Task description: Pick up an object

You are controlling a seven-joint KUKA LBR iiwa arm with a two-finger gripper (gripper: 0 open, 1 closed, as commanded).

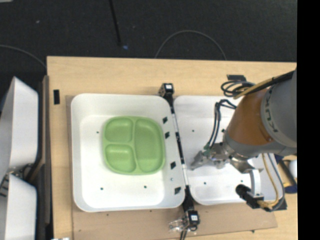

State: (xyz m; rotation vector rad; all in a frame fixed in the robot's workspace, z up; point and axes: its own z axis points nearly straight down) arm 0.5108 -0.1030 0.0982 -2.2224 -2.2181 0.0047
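A light green plate [134, 145] with three compartments lies flat in the middle of the left bin [85, 184]. My gripper [199, 160] hangs low over the right bin [200, 115], close to its left wall and just right of the divider between the bins. It is well apart from the plate. The grey arm with its orange band [250, 124] covers much of the right bin's floor.
The black-clipped divider [176, 144] runs between the two bins. Cables loop at the arm's wrist [219, 119] and at the bench's back right [235, 86]. White boxes [20, 129] stand off the bench's left edge.
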